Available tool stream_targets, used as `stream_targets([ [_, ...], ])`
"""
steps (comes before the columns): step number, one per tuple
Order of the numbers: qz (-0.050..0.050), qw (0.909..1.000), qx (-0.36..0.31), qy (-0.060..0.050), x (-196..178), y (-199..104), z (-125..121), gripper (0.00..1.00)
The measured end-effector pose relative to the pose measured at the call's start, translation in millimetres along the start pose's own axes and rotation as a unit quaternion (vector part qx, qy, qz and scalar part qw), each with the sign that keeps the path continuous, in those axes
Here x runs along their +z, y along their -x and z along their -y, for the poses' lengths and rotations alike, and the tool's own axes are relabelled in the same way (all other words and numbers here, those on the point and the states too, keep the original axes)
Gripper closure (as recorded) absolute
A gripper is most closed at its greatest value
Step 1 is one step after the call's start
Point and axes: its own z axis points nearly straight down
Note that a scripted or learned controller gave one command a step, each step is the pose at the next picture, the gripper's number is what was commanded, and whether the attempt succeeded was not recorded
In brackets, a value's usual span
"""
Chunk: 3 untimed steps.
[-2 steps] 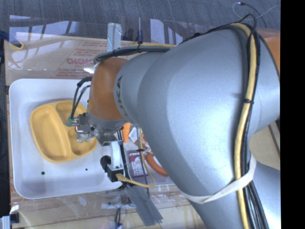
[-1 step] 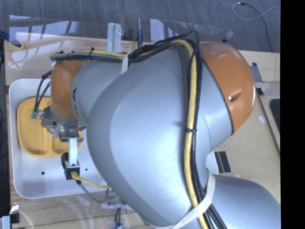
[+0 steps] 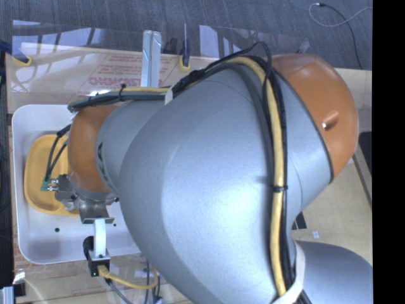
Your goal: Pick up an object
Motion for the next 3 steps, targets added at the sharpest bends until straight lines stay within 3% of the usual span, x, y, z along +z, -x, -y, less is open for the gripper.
stream_targets([
  [1,-0.004,0.9861,0.166,0.005,6.5,-1.8,2.3,1.0],
  [2,-0.01,0.9294,0.369,0.009,8.1,-2.2,-2.2,1.0],
  [3,0.001,0.9322,0.362,-0.005,-13.0,21.4,-18.7,1.0],
])
